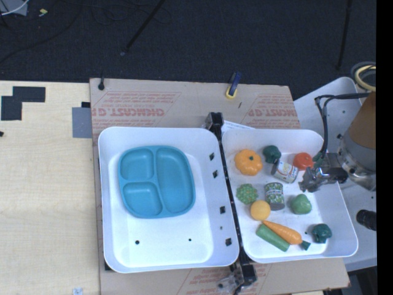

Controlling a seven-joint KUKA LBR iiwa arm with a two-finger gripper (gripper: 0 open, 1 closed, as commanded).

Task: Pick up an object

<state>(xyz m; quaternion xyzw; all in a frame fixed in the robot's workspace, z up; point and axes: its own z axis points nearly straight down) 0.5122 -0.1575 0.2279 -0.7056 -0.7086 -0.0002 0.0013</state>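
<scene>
The right bin (334, 241) holds several toy foods. Among them are an orange pumpkin (248, 161), a dark green broccoli (271, 153), a red tomato (302, 160), a small can on its side (285, 171) and an upright can (274, 195). A light green round piece (301, 204), a leafy green ball (247, 193), a yellow lemon (260, 210), a carrot (282, 230), a cucumber (272, 237) and a second broccoli (320, 231) lie nearer the front. My gripper (312, 180) hangs low over the bin's right side, between the tomato and the light green piece, just right of the lying can.
The left bin (116, 244) holds a blue divided plate (156, 182). A black divider with clips (222, 192) runs between the bins. The arm's wrist and cables (344, 158) stand over the right bin's right rim. Cardboard (159, 106) lies under both bins.
</scene>
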